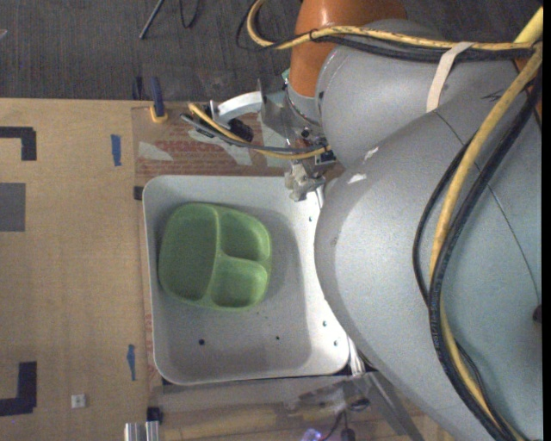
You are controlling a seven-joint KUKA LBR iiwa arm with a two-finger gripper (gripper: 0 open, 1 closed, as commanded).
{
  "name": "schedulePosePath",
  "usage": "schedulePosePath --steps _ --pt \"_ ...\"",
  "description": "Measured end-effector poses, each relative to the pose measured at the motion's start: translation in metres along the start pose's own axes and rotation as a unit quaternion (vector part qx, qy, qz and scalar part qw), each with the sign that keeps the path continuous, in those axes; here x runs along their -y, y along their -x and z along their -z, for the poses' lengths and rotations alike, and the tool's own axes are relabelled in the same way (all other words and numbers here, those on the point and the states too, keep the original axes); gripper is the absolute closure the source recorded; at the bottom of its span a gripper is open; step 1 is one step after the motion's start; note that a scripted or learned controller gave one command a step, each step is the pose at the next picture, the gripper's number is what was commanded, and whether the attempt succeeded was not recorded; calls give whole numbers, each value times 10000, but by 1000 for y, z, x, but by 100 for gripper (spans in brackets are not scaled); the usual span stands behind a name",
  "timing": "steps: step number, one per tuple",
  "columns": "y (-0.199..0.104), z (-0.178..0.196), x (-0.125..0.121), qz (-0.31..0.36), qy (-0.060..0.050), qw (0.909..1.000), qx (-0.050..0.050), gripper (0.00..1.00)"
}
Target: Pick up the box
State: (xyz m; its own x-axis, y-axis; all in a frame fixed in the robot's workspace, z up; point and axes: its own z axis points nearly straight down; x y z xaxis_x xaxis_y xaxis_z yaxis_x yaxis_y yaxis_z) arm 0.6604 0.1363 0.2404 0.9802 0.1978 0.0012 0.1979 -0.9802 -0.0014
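Note:
The grey arm (413,215) with its orange band (331,26) covers the right half of the camera view and hides whatever lies beneath it. My gripper (300,179) pokes out from under the wrist at the upper right corner of the left white bin (164,344), close to the rim. Nothing can be seen held in it. A green divided plate (215,255) lies in the left part of this bin, well left of and below the gripper.
Yellow and black cables (224,129) hang off the wrist over the cardboard beyond the bin's upper rim. A cardboard sheet (69,258) with black and blue tape marks lies left of the bin. Bare white bin floor (250,340) stretches below the plate.

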Motion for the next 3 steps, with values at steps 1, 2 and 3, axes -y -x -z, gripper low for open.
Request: schedulePosePath --steps 1,2,3 --pt "8 -36 4 -9 1 10000 8 100" --pt "63 -145 -18 1361 -3 9907 27 100" --pt "74 -38 49 1276 0 9918 9 100"
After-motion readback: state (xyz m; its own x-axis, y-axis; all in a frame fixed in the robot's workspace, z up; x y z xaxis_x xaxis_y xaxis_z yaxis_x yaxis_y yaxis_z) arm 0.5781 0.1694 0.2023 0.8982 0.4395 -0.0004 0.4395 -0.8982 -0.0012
